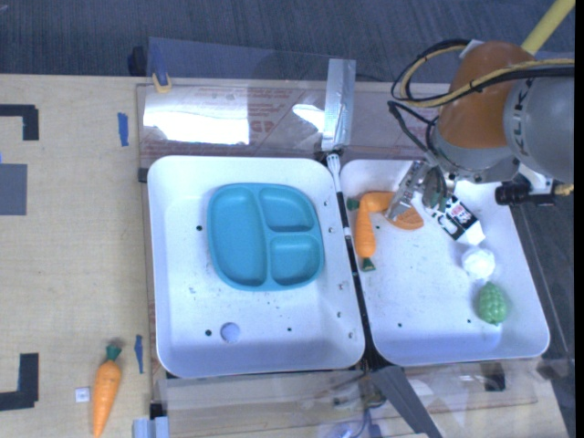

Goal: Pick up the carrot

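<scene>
Orange plastic carrot [365,229] lies at right white bin's [429,331] left edge; metal two-finger gripper [404,201] just beside it, apparently touching nothing; opening unclear.

dark blue-grey carpet floor [274,7] lies beyond the pale wooden bench [64,245].

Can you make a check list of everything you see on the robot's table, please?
Surface: two white bins side by side on a bench.
Job's things: carrot in the right bin, near its left wall.
Clutter: blue divided plate in left bin; green lumpy thing, white thing, orange slice in right bin.
Grippers: gripper low, just right of the carrot.
Cables: black and yellow loops on the arm.
Surroundings: second carrot outside the bins.
</scene>
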You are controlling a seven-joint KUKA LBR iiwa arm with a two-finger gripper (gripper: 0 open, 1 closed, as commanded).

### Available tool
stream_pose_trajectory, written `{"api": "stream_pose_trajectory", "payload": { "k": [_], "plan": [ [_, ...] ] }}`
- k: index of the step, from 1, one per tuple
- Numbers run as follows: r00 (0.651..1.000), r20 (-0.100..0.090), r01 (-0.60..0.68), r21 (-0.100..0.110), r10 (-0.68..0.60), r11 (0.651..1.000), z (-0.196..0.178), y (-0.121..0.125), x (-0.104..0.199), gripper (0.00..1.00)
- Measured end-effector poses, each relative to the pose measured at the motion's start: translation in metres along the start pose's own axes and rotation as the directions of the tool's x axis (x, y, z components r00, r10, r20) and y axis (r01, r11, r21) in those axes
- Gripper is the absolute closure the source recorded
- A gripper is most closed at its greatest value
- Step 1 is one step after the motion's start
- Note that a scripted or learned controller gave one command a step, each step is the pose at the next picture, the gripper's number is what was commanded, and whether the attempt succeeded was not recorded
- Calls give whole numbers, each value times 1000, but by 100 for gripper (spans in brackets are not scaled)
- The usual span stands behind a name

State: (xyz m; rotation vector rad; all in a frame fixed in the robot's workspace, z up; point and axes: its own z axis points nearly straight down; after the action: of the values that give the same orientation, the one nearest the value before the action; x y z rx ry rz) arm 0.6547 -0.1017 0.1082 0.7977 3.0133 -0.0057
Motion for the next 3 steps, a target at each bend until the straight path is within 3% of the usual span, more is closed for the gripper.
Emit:
{"api": "stream_pose_trajectory", "payload": {
  "k": [1, 2, 3],
  "plan": [
    [883, -6, -469, -8, 469, 883, 10, -35, 2, 100],
    [727, -14, -686, 11, 686, 728, -108, 48, 27, 100],
    [725, -14, -688, 18, 689, 725, -105, 45, 27, 0]
  ]
}}
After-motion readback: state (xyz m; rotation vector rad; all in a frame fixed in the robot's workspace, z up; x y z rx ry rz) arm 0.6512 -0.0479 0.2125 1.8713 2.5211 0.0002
